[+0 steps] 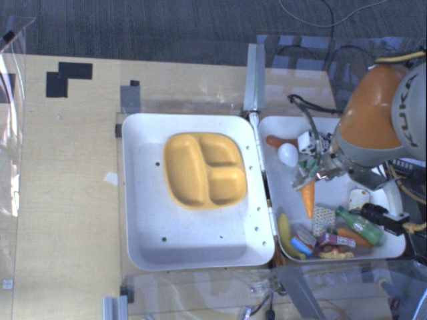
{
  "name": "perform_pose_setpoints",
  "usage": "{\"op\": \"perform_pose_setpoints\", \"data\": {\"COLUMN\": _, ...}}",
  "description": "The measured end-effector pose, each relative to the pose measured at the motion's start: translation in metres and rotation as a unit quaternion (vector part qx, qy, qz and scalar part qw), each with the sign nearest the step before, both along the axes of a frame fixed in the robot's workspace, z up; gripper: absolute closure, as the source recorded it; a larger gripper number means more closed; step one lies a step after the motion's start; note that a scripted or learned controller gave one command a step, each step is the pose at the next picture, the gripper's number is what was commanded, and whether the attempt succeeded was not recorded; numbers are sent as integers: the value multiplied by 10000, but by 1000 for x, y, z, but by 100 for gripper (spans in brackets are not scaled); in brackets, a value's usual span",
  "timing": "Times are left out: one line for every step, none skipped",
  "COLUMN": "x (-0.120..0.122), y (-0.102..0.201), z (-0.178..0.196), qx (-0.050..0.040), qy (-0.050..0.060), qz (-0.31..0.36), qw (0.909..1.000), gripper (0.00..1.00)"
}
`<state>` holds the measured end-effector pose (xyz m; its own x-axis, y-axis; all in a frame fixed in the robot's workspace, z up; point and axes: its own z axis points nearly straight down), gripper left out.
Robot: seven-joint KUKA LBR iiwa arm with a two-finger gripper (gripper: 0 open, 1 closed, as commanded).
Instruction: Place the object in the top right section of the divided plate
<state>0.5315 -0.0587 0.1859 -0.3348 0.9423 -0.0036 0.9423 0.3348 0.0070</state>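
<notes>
Where the right bin (393, 249) is crowded with toys, a carrot (307, 198) is seen lying just below the gripper (313, 169), whose state cannot be told. The yellow plate (203, 170) is set in the left bin (143, 245).
</notes>
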Motion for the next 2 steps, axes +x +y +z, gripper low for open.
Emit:
{"op": "perform_pose_setpoints", "data": {"x": -23, "y": 71, "z": 77, "qx": 4, "qy": -6, "qz": 384, "qw": 9993, "gripper": 100}}
{"op": "perform_pose_setpoints", "data": {"x": 20, "y": 131, "z": -1, "qx": 2, "qy": 19, "qz": 1222, "qw": 9925, "gripper": 100}}
